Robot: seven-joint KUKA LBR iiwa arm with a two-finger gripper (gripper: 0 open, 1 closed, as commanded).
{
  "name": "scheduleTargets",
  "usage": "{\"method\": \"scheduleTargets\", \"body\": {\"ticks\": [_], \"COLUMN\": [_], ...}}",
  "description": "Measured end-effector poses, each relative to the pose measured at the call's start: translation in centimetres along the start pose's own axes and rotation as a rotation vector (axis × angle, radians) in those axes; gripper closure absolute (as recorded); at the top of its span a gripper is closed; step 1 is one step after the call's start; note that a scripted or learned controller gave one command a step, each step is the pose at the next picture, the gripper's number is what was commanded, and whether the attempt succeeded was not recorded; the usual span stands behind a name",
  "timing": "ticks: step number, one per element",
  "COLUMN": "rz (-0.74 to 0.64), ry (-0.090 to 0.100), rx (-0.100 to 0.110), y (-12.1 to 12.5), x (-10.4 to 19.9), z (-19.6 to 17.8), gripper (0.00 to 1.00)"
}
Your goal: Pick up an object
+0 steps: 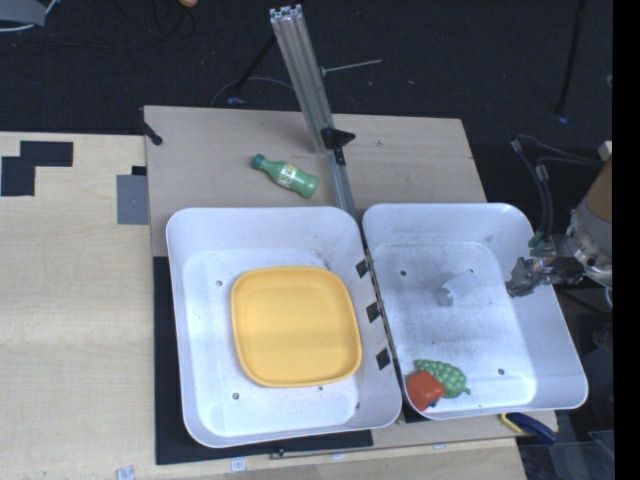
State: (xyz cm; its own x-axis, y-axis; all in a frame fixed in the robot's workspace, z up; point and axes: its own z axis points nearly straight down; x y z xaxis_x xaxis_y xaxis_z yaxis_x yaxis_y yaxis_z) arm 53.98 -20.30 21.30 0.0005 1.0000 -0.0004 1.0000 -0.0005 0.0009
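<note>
The pincer [522,276] sits at the right wall of the right bin [545,368], low over its rim, with the arm [600,230] running off the frame's right edge behind it. It looks small and dark here, and I cannot tell how it is set; nothing shows in its hold.

Nearest to it, to its left on the bin floor, lies a small pale cylinder [452,289], near but apart, its long axis slanting up toward the right. It is close in tone to the bin and hard to make out. I judge it the likeliest target: the pincer would have to travel left and down a little, and turn to close across the short width.

Farther off, down and left of the pincer, a red pepper [423,390] and a bunch of green grapes [443,376] lie touching in the bin's near corner, tight to the wall.

Well to the left, past the divide, a yellow plate [295,325] rests flat in the left bin [200,238]. Up and far left, outside both bins, a green bottle [287,176] lies on its side on the bench [420,158].
</note>
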Motion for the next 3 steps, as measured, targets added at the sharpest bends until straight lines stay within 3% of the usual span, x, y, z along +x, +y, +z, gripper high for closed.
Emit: {"method": "scheduleTargets", "body": {"ticks": [2, 3], "rz": [-0.003, -0.004], "ry": [0.001, 0.001], "rx": [0.001, 0.001], "y": [1.0, 1.4], "x": [8.8, 14.8], "z": [0.2, -0.4], "gripper": [1.00, 1.00]}}
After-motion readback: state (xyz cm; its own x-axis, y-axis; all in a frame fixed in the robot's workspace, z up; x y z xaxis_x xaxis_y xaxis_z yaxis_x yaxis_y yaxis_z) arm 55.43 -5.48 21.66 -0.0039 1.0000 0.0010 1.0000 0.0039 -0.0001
